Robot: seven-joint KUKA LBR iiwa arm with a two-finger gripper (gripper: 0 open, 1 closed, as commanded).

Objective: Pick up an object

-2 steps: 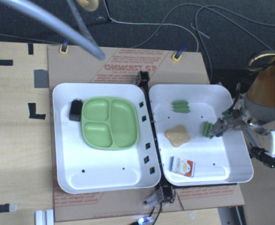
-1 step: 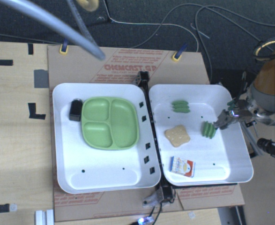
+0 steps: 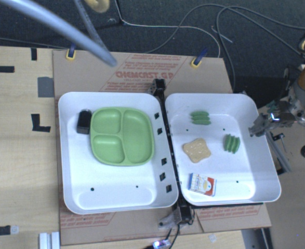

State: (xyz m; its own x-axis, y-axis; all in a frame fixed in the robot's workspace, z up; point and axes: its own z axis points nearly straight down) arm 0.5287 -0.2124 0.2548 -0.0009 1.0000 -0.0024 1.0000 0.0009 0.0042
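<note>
Two shallow white bins are sitting side by side on a sheet of brown cardboard [image 3: 142, 71]. The left bin [image 3: 74, 191] is holding a green divided plate [image 3: 122, 136], with a small black block [image 3: 83, 122] lying just beside the plate's left edge. The right bin [image 3: 246, 188] is holding four loose things: a green ridged pod [image 3: 200, 118] lying near the far wall, a second green pod [image 3: 231, 143] lying towards the right wall, a tan cracker-like piece [image 3: 197, 150] resting near the middle, and a small white, red and blue packet [image 3: 201, 184] lying near the front wall.

The gripper [image 3: 257, 128] is hanging over the right rim of the right bin, reaching in from the right; whether it is apart or together cannot be told from this angle, and nothing is showing in its grasp. The second green pod is lying nearest to it, just to its left and a little towards the front. The cracker-like piece is lying farther left, the first pod is lying well to the left near the far wall, and the packet is sitting well apart, down by the front.
</note>
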